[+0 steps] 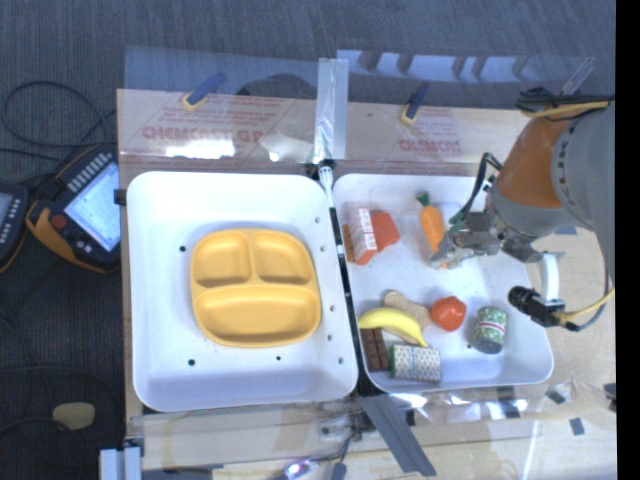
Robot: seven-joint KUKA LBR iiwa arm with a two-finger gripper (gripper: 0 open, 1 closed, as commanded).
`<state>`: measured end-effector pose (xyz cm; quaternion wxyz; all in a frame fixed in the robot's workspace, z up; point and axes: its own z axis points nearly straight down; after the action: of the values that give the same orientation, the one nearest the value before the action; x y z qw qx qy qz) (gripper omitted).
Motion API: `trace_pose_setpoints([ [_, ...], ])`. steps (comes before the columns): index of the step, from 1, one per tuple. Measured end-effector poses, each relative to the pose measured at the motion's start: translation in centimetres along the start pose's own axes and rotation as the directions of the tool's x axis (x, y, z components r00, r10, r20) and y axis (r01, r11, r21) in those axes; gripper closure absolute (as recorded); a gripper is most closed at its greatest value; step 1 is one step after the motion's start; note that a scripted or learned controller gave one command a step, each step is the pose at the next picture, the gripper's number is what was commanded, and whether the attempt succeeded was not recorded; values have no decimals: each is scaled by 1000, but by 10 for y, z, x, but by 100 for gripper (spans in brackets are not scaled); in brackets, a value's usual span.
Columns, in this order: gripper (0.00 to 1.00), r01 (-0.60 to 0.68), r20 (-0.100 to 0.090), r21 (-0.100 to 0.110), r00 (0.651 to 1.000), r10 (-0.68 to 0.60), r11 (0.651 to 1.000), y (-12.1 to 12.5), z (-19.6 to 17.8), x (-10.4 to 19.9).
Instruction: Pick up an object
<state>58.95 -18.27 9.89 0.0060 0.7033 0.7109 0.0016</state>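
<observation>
The carrot (431, 225) lies upright in the frame, just left of the end effector (450, 255), whose opening I cannot tell.

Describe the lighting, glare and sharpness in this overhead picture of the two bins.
Camera view: even, soft light with faint shadows; white glare on the clear sheet behind the left bin; yellow tray fairly sharp; small items like the carrot slightly soft.
</observation>
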Motion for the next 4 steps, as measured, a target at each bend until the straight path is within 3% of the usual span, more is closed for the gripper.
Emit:
trace_pose_setpoints([
  [1, 100, -17, -4, 11, 1000, 17, 1000, 11, -118, 53],
  [2, 0, -17, -3, 12, 1000, 17, 1000, 11, -117, 53],
  [3, 0, 19, -4, 4, 1000, -19, 1000, -7, 9, 59],
  [4, 0, 124, -3, 2, 992, -124, 992, 82, 12, 58],
])
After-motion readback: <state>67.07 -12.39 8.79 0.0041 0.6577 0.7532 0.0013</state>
